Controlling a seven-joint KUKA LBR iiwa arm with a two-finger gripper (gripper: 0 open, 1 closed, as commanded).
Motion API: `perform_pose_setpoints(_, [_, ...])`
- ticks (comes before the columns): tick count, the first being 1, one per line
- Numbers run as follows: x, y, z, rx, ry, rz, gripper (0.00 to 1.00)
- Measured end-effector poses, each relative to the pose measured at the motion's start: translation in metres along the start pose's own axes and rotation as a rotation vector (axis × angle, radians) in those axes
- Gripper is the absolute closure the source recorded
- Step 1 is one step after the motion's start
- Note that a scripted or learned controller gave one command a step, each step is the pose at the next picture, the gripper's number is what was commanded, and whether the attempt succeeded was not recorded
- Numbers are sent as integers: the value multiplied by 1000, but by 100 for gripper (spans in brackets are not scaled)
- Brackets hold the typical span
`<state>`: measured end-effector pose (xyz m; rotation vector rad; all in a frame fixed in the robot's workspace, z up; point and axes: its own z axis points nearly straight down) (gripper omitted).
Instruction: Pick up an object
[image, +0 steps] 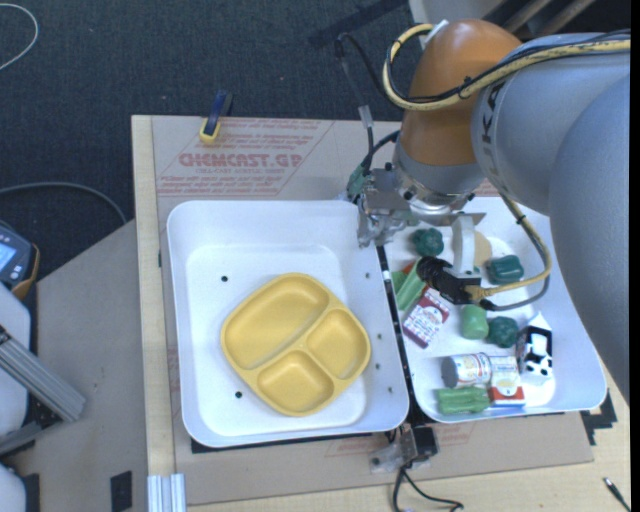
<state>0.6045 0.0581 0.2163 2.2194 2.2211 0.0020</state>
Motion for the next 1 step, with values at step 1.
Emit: perform_pose_setpoints(1, [-4,2,-19,-3,0,0,100])
